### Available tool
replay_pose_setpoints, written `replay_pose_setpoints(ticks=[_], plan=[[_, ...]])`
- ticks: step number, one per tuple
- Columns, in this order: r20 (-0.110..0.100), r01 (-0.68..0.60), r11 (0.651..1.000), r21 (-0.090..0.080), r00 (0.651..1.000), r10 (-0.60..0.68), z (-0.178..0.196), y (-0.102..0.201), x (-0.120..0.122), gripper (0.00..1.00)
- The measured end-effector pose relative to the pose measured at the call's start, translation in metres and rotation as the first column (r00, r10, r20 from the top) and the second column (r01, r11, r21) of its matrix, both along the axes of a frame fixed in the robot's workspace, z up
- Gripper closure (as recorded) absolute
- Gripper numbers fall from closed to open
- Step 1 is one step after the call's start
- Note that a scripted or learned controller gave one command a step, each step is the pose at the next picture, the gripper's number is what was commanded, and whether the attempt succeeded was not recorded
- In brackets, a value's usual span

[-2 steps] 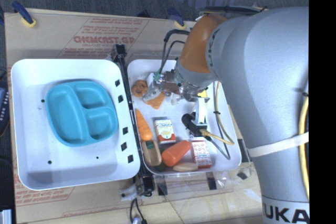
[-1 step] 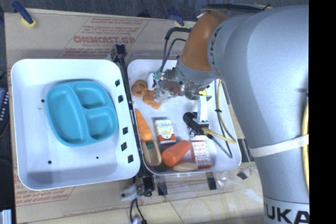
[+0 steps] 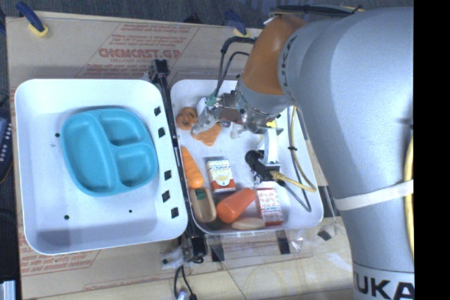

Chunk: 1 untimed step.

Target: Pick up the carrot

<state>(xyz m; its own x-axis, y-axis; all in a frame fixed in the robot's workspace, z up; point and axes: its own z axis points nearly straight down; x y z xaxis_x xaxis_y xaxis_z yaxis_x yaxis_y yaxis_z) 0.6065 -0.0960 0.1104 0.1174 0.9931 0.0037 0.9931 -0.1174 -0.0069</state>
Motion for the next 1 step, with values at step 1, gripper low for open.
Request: replay_pose_setpoints(ticks=[1], plan=[[-0.001,-0.004,1.000,0.001,1.000,0.004,0.0097,0.0007,0.0003,1.00]])
